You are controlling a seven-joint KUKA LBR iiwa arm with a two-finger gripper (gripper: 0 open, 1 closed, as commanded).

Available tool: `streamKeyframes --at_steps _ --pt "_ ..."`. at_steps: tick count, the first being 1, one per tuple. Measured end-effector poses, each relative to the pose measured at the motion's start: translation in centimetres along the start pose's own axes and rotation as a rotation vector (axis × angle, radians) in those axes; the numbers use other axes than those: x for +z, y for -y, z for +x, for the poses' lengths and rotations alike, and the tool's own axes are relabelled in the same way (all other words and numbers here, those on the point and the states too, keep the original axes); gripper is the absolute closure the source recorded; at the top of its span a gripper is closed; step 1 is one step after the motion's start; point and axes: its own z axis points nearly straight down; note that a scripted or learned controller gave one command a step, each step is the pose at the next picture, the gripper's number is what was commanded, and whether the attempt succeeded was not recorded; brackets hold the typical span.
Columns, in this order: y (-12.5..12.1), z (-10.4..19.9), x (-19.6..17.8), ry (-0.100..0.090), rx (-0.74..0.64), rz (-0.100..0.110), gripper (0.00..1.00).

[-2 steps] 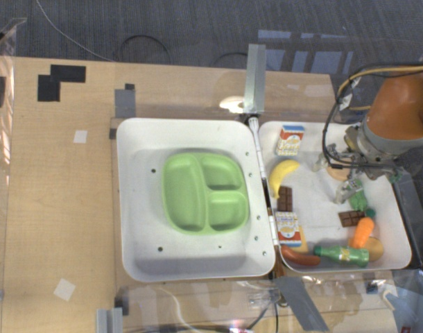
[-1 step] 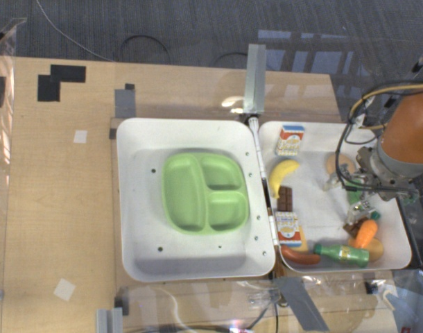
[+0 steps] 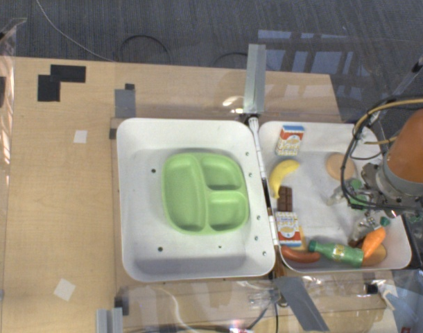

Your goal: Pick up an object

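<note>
In the camera view, the gripper (image 3: 369, 222) is seen low in the right bin (image 3: 315, 186), just above the carrot (image 3: 373, 241) at the bin's near right corner. Whether the fingers are released or clenched cannot be told. Nothing is judged lifted yet; grasping and raising remain. The carrot's long axis runs diagonally, tip toward the lower left.

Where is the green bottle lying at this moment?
The green bottle lies in the right bin, along its near edge, between the red sausage on its left and the carrot on its right.
</note>
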Motion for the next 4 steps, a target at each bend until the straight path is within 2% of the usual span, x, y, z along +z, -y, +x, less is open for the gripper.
streamKeyframes --at_steps 1,2,3,4 --pt "-6.2 -2.0 -0.1 0.004 -0.049 0.001 0.00" --pt "-0.8 -5.9 0.1 0.001 -0.034 0.000 0.00" --pt "-1.1 -2.9 0.0 0.001 -0.303 0.000 0.00" --pt "-1.2 1.4 -0.3 0.009 -0.248 0.006 0.00"
